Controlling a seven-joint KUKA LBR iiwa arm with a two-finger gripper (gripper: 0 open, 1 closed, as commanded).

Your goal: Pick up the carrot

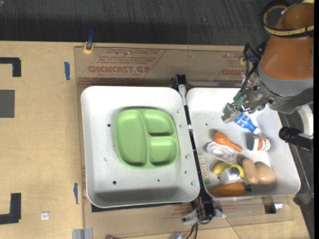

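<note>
Orange carrot (230,189) lies along right bin's (199,103) front edge, touching the potato (260,173); gripper (234,109) hovers near back, opening state unclear; wall contact or neighbour snag could spoil the pinch

You have two white bins on the bench: the left bin (94,133) and the right bin (209,108). In the left bin you can count one green divided plate (147,137), with three compartments. In the right bin you can count one carrot (229,189) along its near edge, one potato (264,173), one yellow item (223,168), one orange-and-white item (225,143), one small can (260,144) and one blue-and-white wrapper (247,122).
</note>
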